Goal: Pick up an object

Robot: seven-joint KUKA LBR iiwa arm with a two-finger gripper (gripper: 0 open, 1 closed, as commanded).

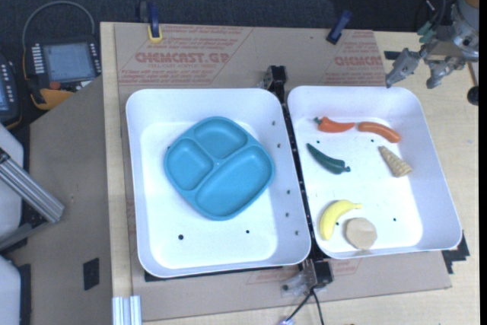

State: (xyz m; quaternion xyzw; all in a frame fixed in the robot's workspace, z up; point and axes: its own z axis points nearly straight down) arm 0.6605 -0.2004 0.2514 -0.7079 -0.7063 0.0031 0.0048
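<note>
The right bin holds several toy foods: an orange carrot, a sausage, a dark green pepper, a tan cone, a yellow banana and a beige round piece. My gripper hangs above the bin's far right corner, off past the rim, with its two fingers spread open and nothing between them. It is well apart from every piece.
The left bin carries a blue divided plate. A black clamp sits between the bins at the far side. A tablet device lies off the bench at the upper left.
</note>
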